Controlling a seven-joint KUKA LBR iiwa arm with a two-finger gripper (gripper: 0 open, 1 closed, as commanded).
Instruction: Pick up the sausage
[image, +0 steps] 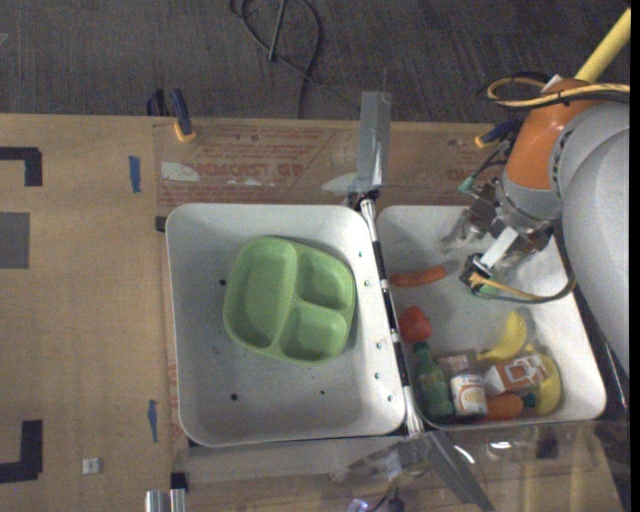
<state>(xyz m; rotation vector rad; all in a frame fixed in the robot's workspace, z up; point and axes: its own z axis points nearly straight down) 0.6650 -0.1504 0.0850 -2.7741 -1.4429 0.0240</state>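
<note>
Two shallow white bins stood side by side on the bench. The left bin held one item, a green divided plate with three compartments, lying flat near the middle of the floor.

The sausage, orange-red and slender, lay in the right bin, in its upper left part, just beside the wall shared with the left bin. It rested on the bin floor, roughly crosswise, clear of the other contents.

The arm reached in from the right over the right bin's upper part. The gripper hung above and to the right of the sausage, near it but apart from it. Whether the gripper was open or closed could not be told at this angle. Nothing was seen held in it.

Remaining contents of the right bin were noted as follows: a red rounded item below the sausage; a green bottle along the left wall; a small can beside the bottle; a banana; and an orange-and-white carton at the lower right. These were crowded together along the bin's lower edge.
</note>
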